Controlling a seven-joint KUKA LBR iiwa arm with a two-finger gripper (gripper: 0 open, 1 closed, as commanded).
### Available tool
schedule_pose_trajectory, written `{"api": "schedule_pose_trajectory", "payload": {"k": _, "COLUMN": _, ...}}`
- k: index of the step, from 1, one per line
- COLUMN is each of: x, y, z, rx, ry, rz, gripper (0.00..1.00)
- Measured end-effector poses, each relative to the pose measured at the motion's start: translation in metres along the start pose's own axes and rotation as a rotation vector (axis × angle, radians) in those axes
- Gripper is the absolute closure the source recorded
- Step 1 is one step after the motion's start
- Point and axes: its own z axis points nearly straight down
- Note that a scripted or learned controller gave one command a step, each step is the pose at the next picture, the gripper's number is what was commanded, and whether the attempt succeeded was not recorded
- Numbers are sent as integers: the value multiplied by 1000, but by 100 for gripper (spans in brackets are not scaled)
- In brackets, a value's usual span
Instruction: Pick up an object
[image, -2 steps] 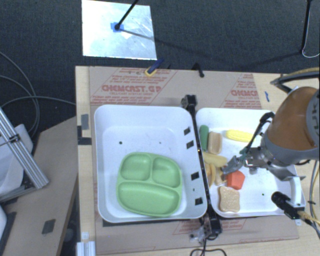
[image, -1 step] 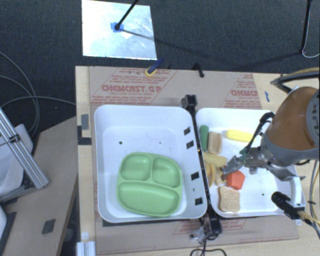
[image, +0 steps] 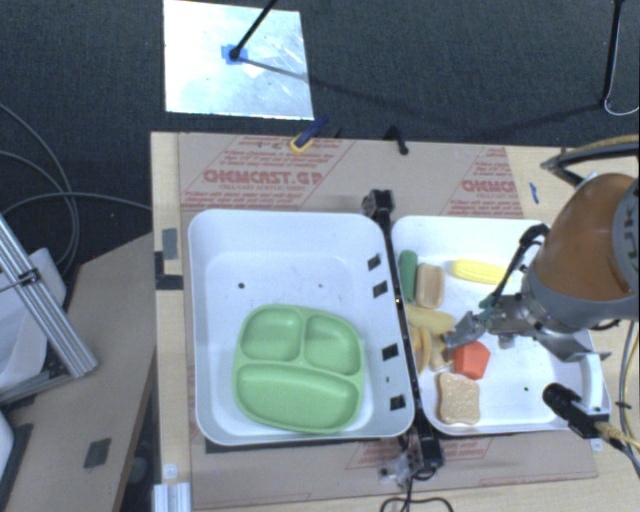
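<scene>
End effector (image: 462, 330) over right bin (image: 520, 412) toy food.

Board under the bins (image: 280, 165): brown sheet on the bench, red print reading "CHEMCAST GP" at upper left, upside down
Same board, upper right (image: 490, 185): the red print repeats, partly cut off by the bin, too blurred to read fully

green tray (image: 300, 365) in left bin (image: 215, 300)
</scene>
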Motion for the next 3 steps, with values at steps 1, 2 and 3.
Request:
{"api": "schedule_pose_trajectory", "payload": {"k": 1, "x": 1, "y": -1, "z": 94, "rx": 1, "ry": -3, "rz": 4, "gripper": 0}}
{"api": "schedule_pose_trajectory", "payload": {"k": 2, "x": 3, "y": 0, "z": 81, "rx": 0, "ry": 0, "rz": 1, "gripper": 100}}
{"api": "schedule_pose_trajectory", "payload": {"k": 3, "x": 93, "y": 22, "z": -14, "rx": -9, "ry": 3, "rz": -12, "gripper": 100}}
